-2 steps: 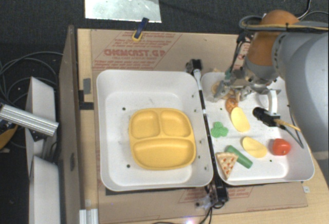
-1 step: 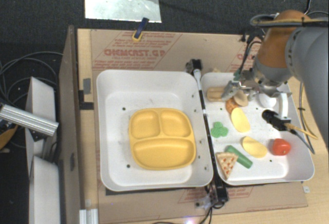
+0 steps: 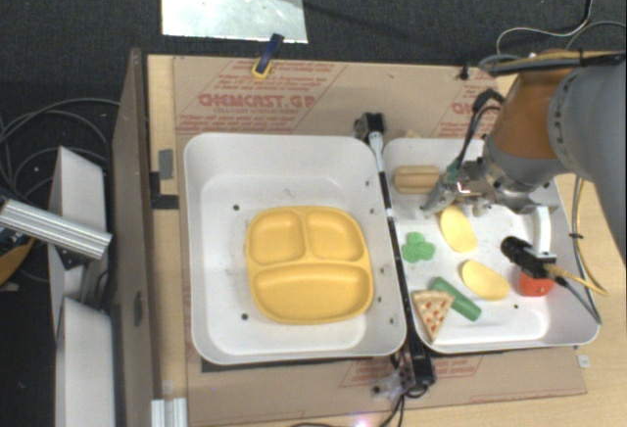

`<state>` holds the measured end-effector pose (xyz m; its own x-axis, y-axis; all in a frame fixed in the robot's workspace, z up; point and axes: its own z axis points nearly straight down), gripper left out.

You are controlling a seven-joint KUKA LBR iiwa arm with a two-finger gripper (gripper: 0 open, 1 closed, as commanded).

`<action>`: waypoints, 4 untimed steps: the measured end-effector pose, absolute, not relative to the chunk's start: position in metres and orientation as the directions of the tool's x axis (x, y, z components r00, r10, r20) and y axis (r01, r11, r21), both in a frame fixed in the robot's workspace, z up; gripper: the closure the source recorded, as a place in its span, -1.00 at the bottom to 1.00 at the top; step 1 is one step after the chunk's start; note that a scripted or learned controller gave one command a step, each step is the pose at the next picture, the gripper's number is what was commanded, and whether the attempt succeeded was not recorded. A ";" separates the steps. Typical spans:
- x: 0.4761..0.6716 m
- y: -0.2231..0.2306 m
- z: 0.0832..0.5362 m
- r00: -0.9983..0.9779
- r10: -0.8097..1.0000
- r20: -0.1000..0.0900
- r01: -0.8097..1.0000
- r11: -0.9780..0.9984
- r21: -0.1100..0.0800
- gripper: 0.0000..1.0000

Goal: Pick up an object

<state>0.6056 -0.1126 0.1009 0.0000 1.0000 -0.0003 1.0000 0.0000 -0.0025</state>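
Observation:
My gripper [image 3: 455, 204] hangs over the back of the right bin [image 3: 563, 322], its fingers open and nothing between them. A yellow oval toy [image 3: 458, 230] lies just in front of it, and a tan bread roll [image 3: 416, 179] just to its left. Further forward lie a second yellow oval [image 3: 485, 280], a green leafy piece [image 3: 418, 248], a green stick [image 3: 457, 301] and a pizza slice [image 3: 430, 310]. A red-orange piece [image 3: 536, 285] sits at the right, partly hidden.
The left bin [image 3: 220, 180] holds a yellow divided plate [image 3: 310, 262]. A black rail [image 3: 387, 210] separates the two bins. The grey arm with its orange band [image 3: 524, 117] reaches in from the right above the right bin's back corner.

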 end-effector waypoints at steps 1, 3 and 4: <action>0.592 -0.108 0.119 -0.001 1.000 0.001 1.000 0.001 0.000 -1.00; 0.652 -0.132 0.084 -0.007 1.000 0.000 1.000 0.007 -0.005 -1.00; 0.599 -0.092 0.084 -0.003 1.000 0.002 1.000 0.003 -0.003 -1.00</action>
